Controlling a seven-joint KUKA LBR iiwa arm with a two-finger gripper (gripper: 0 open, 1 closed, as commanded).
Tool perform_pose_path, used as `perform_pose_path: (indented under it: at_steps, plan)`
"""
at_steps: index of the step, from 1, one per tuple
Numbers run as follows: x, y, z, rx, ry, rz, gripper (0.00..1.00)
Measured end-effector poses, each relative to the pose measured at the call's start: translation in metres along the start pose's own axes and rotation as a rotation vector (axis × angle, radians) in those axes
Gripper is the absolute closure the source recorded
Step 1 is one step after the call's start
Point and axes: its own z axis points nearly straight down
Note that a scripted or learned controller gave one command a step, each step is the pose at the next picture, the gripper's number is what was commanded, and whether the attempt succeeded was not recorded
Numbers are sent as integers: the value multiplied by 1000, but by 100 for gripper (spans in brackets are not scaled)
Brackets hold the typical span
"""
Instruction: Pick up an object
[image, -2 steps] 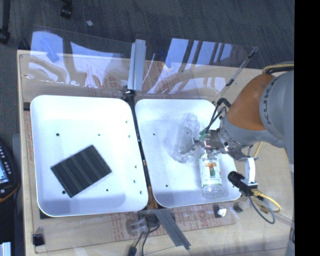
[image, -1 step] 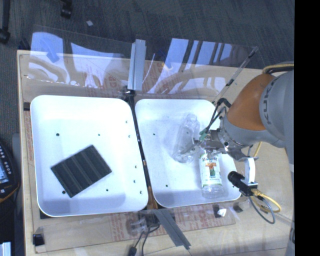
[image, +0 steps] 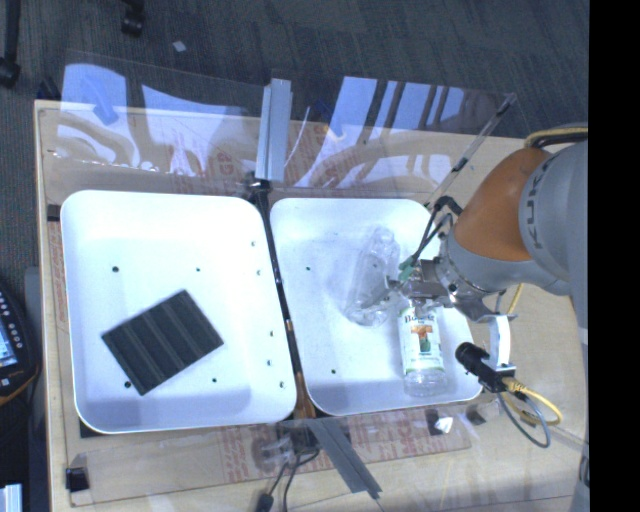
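Clear plastic bottles (image: 385, 285) in the right bin (image: 320, 330) could be knocked aside by the gripper (image: 410, 283), whose opening cannot be told, since they lie touching.

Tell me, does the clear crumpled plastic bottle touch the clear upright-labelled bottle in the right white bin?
Cannot tell. In the camera view the clear crumpled bottle and the labelled bottle lie close, but the gripper covers where they would meet.
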Motion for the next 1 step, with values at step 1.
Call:
perform_pose_path:
  at_steps: [1]
  plan:
    - [0,0,0,0,0,0,0]
